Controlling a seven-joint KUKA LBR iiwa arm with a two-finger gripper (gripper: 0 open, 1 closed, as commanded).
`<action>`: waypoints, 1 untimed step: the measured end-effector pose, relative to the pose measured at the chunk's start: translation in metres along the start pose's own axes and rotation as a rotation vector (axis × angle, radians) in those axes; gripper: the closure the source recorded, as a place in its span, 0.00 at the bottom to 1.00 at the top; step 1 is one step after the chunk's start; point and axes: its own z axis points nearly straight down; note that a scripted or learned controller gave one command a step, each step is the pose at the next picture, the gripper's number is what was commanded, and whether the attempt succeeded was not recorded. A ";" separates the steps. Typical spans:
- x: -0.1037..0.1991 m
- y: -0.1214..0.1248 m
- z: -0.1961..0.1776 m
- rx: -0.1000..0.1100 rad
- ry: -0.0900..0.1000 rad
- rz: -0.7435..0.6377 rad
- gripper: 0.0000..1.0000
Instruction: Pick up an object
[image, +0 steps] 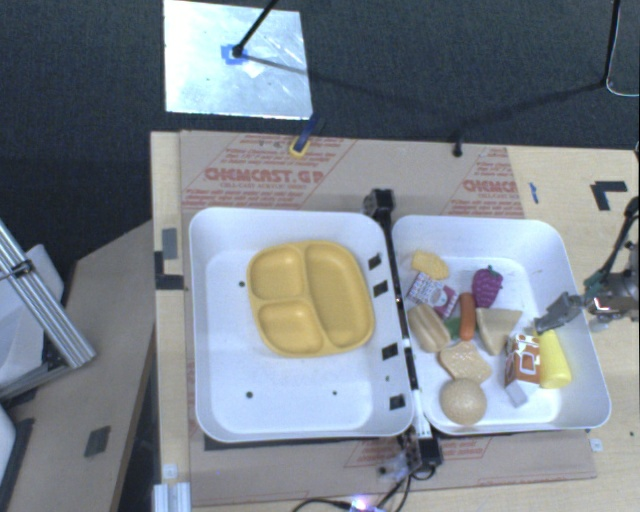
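Grey hand (556, 313), finger state unclear, over right shallow white bin (578, 290) at its right wall, just above yellow plastic cylinder (553, 360) among toy foods; yellow three-compartment tray (308, 297) in left bin (215, 330).

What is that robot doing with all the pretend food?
A robot arm reaches in from the right, its gripper over the right bin full of toy food, near a yellow piece. It is not holding anything yet. The left bin has a yellow divided plate in it.
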 end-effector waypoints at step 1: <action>0.001 0.003 -0.006 -0.012 -0.003 -0.004 0.00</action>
